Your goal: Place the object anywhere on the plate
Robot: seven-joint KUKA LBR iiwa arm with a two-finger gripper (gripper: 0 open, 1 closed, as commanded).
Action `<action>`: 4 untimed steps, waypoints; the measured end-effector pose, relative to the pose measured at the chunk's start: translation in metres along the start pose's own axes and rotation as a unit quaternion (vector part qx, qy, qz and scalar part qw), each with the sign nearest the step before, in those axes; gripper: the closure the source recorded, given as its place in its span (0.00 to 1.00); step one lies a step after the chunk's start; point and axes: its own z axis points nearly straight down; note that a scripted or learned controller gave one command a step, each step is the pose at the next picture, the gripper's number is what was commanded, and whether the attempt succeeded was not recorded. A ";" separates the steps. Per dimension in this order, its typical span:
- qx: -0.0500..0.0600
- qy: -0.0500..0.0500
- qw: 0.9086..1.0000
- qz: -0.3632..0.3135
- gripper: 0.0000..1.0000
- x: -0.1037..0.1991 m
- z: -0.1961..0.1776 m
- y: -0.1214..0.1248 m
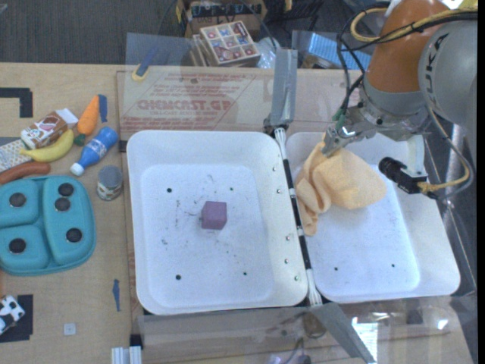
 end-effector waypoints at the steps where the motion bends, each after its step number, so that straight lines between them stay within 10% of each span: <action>1: 0.000 0.000 1.000 0.000 0.00 0.000 0.000 0.000; 2: -0.001 -0.001 1.000 0.001 1.00 -0.001 -0.008 0.001; 3: -0.001 -0.001 1.000 0.001 0.00 -0.001 -0.008 0.001; 4: -0.002 -0.002 1.000 0.001 1.00 -0.002 -0.015 0.003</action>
